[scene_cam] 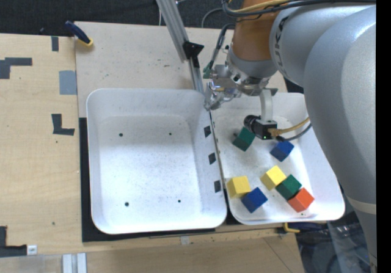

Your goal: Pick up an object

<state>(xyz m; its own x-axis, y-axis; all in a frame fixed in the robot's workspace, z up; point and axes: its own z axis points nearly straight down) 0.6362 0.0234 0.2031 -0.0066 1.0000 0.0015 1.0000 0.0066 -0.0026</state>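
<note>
I will tell where each thing sits in or by the block bin (pixel 313 159), which stands on the tabletop (pixel 36 162).

Closest to me, by the bin's near rim, are an orange block (pixel 300 200) and a near blue block (pixel 254 199). A dark green block (pixel 288 185) touches the orange one on its far side. A near yellow block (pixel 239 185) sits just beside the near blue block, close to the bin's wall on the side of the other bin (pixel 146 162). A second yellow block (pixel 274 176) touches the dark green one.

In the middle of the block bin lies a far blue block (pixel 281 150). A lighter green block (pixel 244 139) sits a bit farther back, tilted, and apart from the rest.

The other bin stands right up against the block bin, and its white floor has dark specks.

At the block bin's far corner, where the two bins meet, hangs the tool (pixel 212 99). It is above the wall between them. It is small and blurry, so I cannot tell how wide it is open, and I see no block in it. The big grey arm (pixel 324 52) reaches over the bin's far side.

Past the block bin, a grey metal bar (pixel 173 18) slants up. Far off on the tabletop lies a blue and yellow clamp (pixel 79 33), I think.
</note>
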